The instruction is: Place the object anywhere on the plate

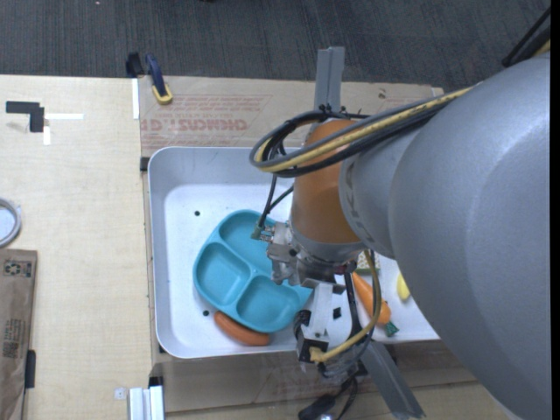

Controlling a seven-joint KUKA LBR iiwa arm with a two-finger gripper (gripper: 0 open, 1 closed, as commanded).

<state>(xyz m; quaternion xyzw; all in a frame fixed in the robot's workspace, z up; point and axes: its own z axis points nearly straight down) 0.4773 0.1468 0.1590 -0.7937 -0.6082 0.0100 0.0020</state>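
Blue plate (234, 274) in white bin (175, 234)

From my seat I can make out red print on the cardboard sheet (210, 112) lying behind the bin (162, 234). It runs upside down to my view, in one large line with smaller lines above it; the large line looks like "CHEMICAL GU…", but I cannot read it with any certainty, and the small lines are too fine to read. At the left edge, the brown paper bag (16, 318) carries a dark recycling-type symbol with tiny print I cannot read.
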